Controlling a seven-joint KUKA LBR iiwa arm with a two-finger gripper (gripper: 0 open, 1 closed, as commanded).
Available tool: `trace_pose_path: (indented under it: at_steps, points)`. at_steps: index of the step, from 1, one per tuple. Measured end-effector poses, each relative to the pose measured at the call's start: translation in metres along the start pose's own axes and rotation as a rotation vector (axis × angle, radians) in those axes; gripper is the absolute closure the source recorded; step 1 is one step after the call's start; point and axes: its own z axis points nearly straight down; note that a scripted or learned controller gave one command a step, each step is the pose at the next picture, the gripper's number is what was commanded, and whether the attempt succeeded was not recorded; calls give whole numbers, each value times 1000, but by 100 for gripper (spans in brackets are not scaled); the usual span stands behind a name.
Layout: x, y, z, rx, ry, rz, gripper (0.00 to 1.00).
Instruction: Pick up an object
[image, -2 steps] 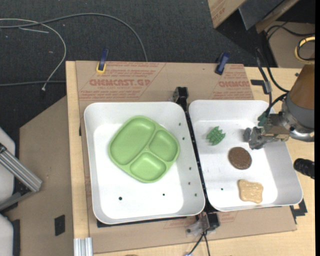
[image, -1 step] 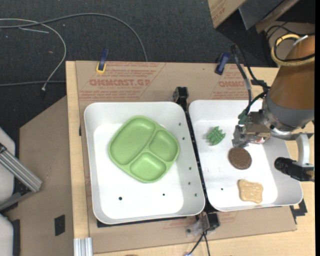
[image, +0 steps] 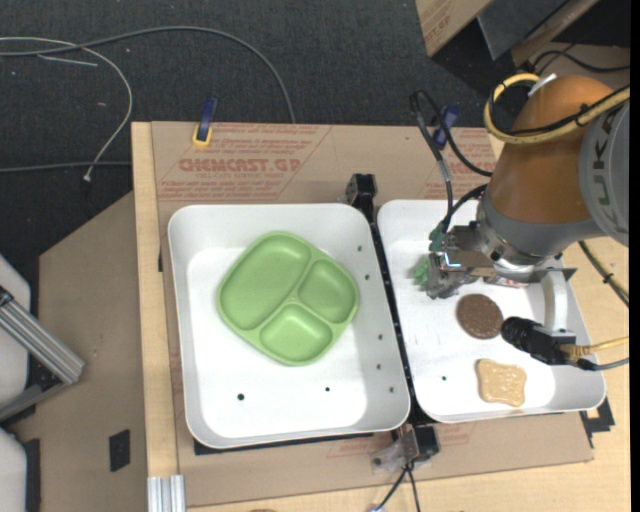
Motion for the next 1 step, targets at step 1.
trace_pose_path:
  at_steps: [1]
  points:
    - [60, 1, 0, -3, 0, -1, 100]
